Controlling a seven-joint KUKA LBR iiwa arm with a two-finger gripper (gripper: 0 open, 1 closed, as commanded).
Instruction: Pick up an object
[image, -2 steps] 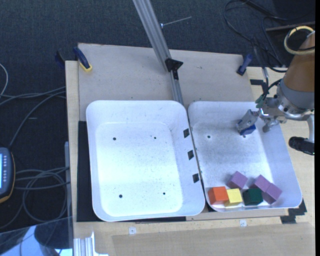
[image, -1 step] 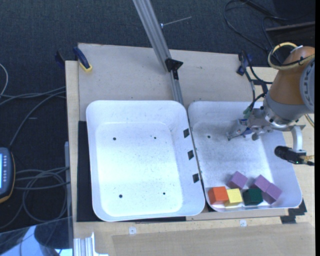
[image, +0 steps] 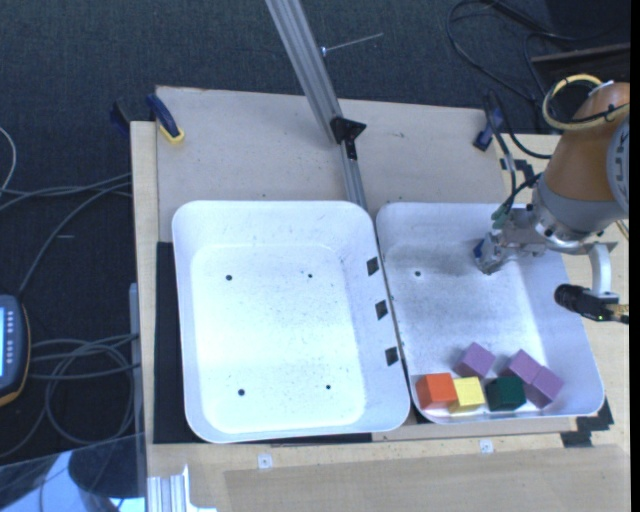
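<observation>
Bins first: left bin (image: 200, 235) and right bin (image: 440, 235) lie side by side. Arm (image: 590, 165) reaches over the right bin; its gripper (image: 490, 258) hangs above bare floor — grip state I cannot tell. Blocks cluster at the near edge — purple (image: 478, 358), purple (image: 535, 375), orange (image: 435, 389), green (image: 506, 392), yellow (image: 469, 392).

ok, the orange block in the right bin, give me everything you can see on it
The orange block is a small cube, matte, plain-faced, material hard to tell. It sits flat and roughly square to the near wall of the right bin, in its near left corner. Its right side appears to touch a yellow block; a dark green block and purple blocks lie further right. The gripper is over the bin's far part, well away, and nothing is on top of the block.
</observation>
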